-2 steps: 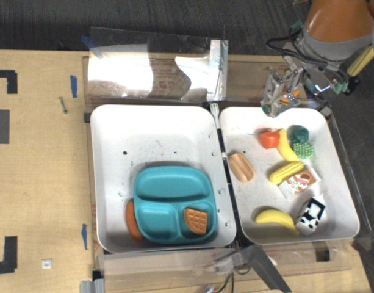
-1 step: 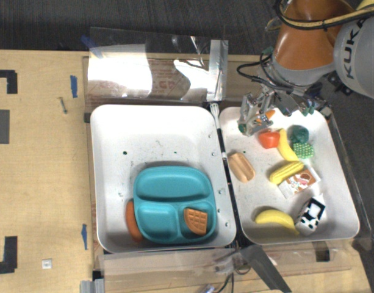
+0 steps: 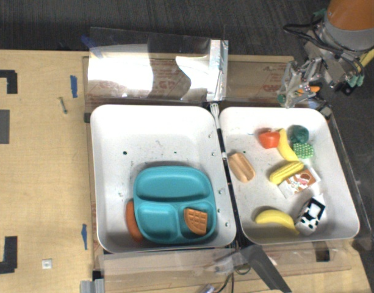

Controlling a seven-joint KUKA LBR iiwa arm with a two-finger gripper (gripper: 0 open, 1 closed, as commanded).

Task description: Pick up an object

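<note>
Look to the upper right of the frame: your gripper (image 3: 299, 83) hangs just above the far rim of the right bin (image 3: 342, 182), over the counter (image 3: 34, 163) edge rather than over any toy. It carries nothing, and the wires and metal around it are too tangled to tell how it is set, so you cannot tell its opening from here. I judge it is parked there to keep the bins clear for the camera before a pick.

The pickable things lie in the right bin, spread loosely with gaps between most of them, which suits a grab from above. The bread roll (image 3: 241, 166) sits alone near the bin's left wall, its long axis running from upper left to lower right. The lower banana (image 3: 276, 218) lies almost level across the frame near the bottom edge, its right tip touching the black-and-white toy (image 3: 310, 215). The corn cob (image 3: 287, 171) slants up to the right and rests against a small printed card (image 3: 298, 182). A second banana (image 3: 288, 145) stands nearly top to bottom, wedged between the tomato (image 3: 269, 138) and the green toy (image 3: 299, 140).

In the left bin (image 3: 113, 139), the teal tray (image 3: 173, 203) sits at the bottom, holding a waffle (image 3: 196, 220) in its lower right compartment, with an orange piece (image 3: 131, 220) tucked against its left side.

The roll looks like your easiest target: isolated, and you would close across its short width.
</note>
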